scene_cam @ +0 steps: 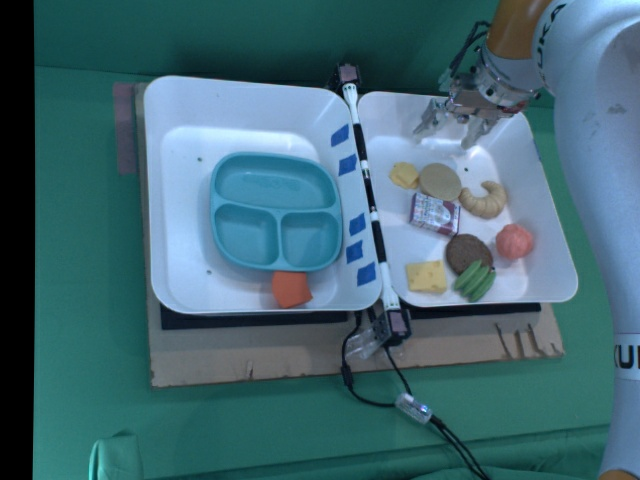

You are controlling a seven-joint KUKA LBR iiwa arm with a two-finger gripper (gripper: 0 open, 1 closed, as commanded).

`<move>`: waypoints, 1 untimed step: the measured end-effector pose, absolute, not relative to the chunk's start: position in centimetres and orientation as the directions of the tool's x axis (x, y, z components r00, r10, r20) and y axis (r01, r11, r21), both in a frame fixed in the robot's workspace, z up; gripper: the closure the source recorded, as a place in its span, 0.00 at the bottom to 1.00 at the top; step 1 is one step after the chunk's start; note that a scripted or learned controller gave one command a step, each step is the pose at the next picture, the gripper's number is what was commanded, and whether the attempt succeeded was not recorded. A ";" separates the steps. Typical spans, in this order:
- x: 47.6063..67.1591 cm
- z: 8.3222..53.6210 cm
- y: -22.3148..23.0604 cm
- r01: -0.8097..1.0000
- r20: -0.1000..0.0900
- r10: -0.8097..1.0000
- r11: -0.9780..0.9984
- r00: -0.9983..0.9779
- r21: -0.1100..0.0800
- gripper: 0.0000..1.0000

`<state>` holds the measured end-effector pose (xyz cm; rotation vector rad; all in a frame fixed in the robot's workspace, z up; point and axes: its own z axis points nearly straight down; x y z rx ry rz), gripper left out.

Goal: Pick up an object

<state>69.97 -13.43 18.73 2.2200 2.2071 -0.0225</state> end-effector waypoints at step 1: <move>66.4 18.7 -9.9 1.000 -0.007 1.000 -0.004 0.004 0.013 0.00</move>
